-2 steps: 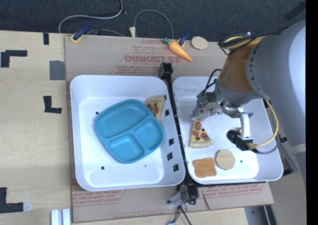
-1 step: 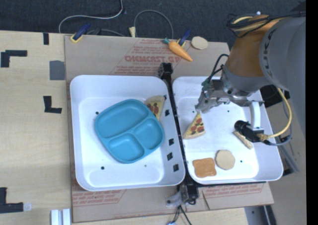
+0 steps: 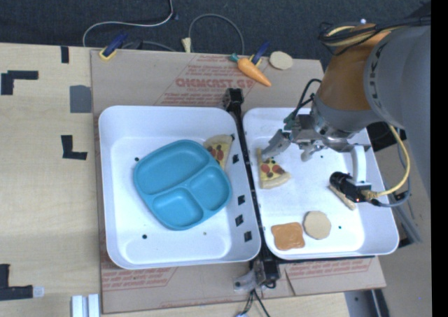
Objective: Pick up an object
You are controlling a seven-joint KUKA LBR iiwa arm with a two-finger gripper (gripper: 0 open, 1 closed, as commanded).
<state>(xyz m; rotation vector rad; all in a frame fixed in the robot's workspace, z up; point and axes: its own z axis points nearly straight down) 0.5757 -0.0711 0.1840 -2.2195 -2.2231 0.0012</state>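
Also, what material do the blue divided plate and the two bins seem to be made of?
The blue divided plate looks like moulded plastic: one even colour, rounded compartment walls, soft sheen. The left bin and the right bin also look like plastic, smooth white, with rounded corners and thin rims; coated metal cannot be ruled out.

A toy carrot (image 3: 253, 72) and pale round piece (image 3: 281, 61) lie on the cardboard (image 3: 203, 78) beyond the bins.

Divided plate (image 3: 183, 184) in left bin (image 3: 115, 168); pizza slice (image 3: 272, 171), toast (image 3: 288, 236), cookie (image 3: 317, 225) in right bin (image 3: 378, 238).
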